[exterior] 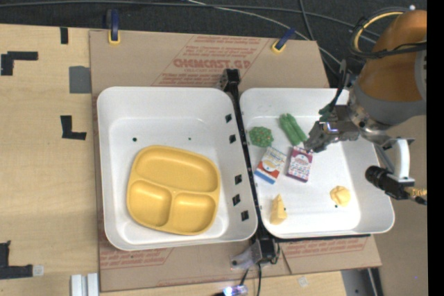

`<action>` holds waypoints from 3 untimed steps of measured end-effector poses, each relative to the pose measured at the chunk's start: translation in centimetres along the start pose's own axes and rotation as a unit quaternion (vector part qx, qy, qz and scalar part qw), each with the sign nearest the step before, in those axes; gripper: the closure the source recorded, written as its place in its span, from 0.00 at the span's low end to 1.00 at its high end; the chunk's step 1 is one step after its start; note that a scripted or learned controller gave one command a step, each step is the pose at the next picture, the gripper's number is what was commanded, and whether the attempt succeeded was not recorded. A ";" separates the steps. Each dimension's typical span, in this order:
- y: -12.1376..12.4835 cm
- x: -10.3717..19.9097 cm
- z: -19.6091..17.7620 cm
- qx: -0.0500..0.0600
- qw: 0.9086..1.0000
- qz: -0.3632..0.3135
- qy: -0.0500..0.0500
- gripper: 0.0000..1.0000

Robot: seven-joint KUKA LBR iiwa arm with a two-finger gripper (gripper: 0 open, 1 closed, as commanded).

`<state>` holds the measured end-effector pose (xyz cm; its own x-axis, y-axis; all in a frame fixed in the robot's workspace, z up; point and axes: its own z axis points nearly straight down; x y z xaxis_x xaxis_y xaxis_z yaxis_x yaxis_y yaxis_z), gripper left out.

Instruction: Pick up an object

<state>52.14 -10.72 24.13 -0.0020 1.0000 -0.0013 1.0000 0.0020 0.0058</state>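
In the camera view, we see the end effector low in the right bin, just above the small pink card; we cannot tell its state. Nothing looks lifted, so the pick remains undone.

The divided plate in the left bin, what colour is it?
Plain yellow; the divided plate shows clearly in the overhead camera view.

Tabletop: light wood surface marked with black tape pieces. A brown cardboard sheet lies flat on it, clipped at its far edge. Two white bins sit side by side on the cardboard.
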 end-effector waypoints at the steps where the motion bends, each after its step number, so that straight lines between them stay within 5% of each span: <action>1: 0.0 0.0 0.2 0.004 1.000 0.001 0.001 1.00; 3: 0.0 9.8 1.1 0.004 1.000 -0.002 0.001 1.00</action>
<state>52.13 -0.88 22.99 -0.0057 1.0000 0.0009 1.0000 0.0057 -0.0028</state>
